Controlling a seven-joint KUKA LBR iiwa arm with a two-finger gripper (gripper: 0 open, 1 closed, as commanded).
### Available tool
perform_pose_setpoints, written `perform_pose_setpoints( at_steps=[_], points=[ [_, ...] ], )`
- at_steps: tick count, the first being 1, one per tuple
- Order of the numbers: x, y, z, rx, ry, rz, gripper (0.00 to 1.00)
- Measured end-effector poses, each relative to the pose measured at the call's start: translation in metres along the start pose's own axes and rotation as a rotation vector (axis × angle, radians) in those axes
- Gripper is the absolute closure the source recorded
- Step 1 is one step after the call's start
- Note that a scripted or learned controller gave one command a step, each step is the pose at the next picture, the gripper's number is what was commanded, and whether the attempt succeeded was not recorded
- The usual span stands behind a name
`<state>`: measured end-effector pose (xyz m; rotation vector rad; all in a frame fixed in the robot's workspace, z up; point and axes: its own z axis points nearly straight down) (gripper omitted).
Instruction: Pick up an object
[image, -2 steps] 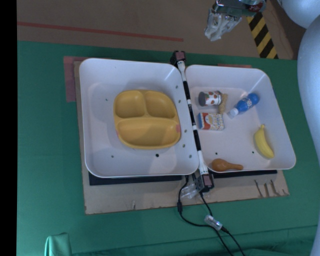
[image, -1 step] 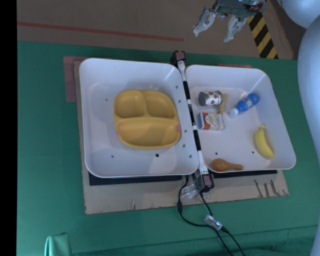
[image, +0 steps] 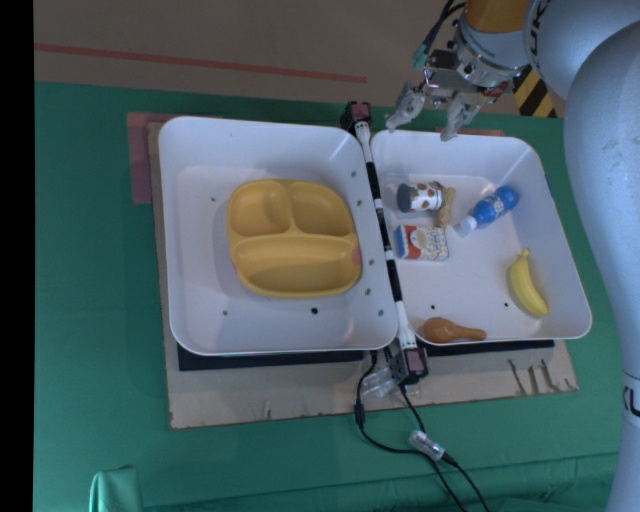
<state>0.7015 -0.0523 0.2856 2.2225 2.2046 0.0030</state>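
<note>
Five small objects lie in the right bin (image: 553, 250); the gripper (image: 431, 112), jaws apart, should descend squarely over the isolated banana (image: 526, 284).

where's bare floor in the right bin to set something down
Free: the right bin floor between the carton, banana and drumstick, and the far strip under the open gripper. Crowded: the cluster of can, carton and blue bottle.

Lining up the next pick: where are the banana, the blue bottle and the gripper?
banana (image: 527, 283), camera view, middle of its curve.
blue bottle (image: 492, 209), camera view, blue body.
gripper (image: 428, 115), camera view, midway between its spread fingertips.
</note>
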Motion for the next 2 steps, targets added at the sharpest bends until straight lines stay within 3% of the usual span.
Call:
perform_pose_setpoints(
  at_steps=[2],
  points=[
    [0.0000, 0.0001, -0.0004, -0.001, 0.000, 0.000, 0.00]
  ],
)
